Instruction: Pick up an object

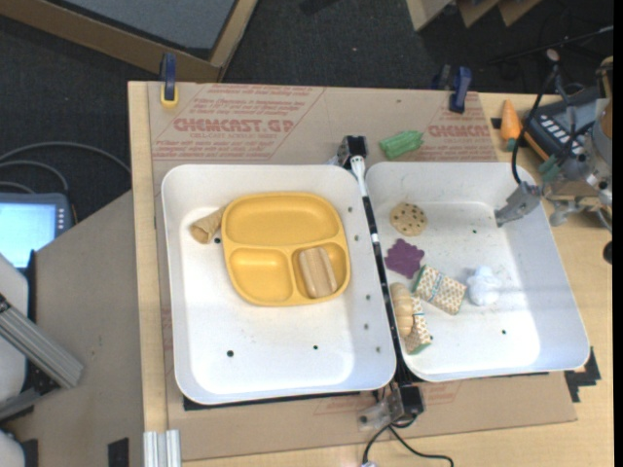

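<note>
Two white bins sit side by side before you on a cardboard-covered bench [243,115] above dark floor. Your left bin [195,339] holds a yellow tray [282,224] with a bread roll [315,270] in one compartment. Your right bin [545,309] holds a cookie [409,219], purple piece [403,258], wrapped packet [440,291] and white ball [483,286]. The gripper [514,207] hovers at its right edge, finger state unclear.

Left of the tool [514,207] lies a flat cookie [409,219]; below it a purple piece [403,258], a patterned packet [440,291], perhaps a white ball [483,286].
</note>
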Action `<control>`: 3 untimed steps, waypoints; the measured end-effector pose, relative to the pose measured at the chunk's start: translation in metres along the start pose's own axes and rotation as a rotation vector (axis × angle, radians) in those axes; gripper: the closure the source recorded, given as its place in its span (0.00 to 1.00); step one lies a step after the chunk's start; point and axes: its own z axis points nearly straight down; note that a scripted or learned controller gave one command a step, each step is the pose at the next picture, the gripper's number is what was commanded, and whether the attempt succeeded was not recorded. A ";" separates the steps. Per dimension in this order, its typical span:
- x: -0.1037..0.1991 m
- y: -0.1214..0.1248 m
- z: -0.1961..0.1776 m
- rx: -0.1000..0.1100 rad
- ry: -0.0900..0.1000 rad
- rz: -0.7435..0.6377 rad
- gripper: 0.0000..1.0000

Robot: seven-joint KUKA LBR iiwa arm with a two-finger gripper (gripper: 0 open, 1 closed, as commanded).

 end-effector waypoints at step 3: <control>0.048 -0.067 0.125 -0.016 -0.003 0.002 1.00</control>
